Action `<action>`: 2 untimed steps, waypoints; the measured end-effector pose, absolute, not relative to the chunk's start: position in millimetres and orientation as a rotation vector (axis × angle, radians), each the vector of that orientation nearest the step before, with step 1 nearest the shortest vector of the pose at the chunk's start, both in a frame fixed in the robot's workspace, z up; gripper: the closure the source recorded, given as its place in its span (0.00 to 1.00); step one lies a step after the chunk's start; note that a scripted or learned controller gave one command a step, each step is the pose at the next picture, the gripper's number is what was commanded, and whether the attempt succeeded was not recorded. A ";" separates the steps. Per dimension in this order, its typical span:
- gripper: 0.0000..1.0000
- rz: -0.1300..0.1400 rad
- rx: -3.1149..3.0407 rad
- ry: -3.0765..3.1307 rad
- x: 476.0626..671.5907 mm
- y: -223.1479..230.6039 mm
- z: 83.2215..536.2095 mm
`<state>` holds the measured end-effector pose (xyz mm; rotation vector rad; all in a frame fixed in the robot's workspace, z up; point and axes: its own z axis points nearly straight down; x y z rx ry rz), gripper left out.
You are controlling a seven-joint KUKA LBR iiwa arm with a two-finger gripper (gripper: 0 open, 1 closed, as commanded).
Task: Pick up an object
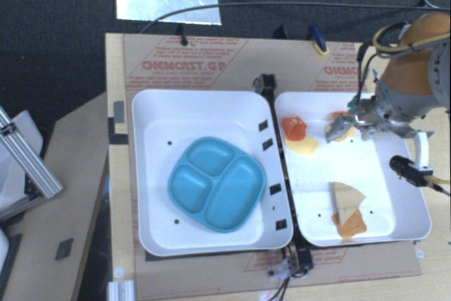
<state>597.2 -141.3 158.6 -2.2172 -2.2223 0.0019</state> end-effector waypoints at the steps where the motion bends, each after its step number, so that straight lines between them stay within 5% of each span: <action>1: 0.00 0.003 -2.218 -2.221 593.9 -137.7 96.6; 2: 0.00 -0.001 -2.221 -2.223 594.8 -137.4 84.8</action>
